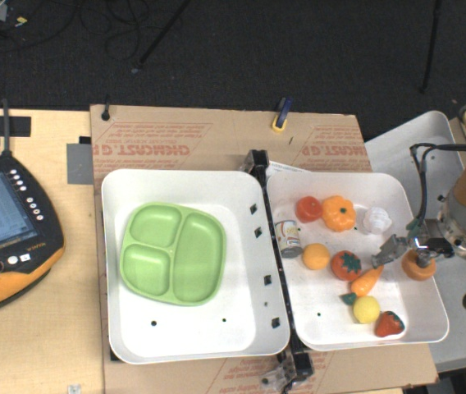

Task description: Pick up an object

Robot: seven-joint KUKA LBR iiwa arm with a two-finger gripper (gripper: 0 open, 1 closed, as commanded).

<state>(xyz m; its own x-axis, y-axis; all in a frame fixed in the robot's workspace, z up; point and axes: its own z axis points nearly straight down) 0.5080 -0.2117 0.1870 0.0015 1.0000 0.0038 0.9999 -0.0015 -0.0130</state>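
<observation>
The right bin [413, 322] holds several toy foods: a red tomato [308, 209], an orange pumpkin [339, 213], a clear plastic piece [375, 219], a small can [289, 238], an orange [316, 257], a red fruit with a green top [345, 265], a carrot [366, 281], a lemon [366, 309] and a strawberry [389, 324]. My gripper [387, 253] reaches in over the bin's right side, low, just above and right of the carrot. A round orange-brown thing [419, 266] sits right beside the wrist at the bin's rim.
The left bin [134, 327] holds a green divided plate [173, 253]. A black divider [270, 261] runs between the bins. A teach pendant [3, 228] lies on the bench at far left. A yellow clamp [280, 117] sits on the cardboard's back edge.
</observation>
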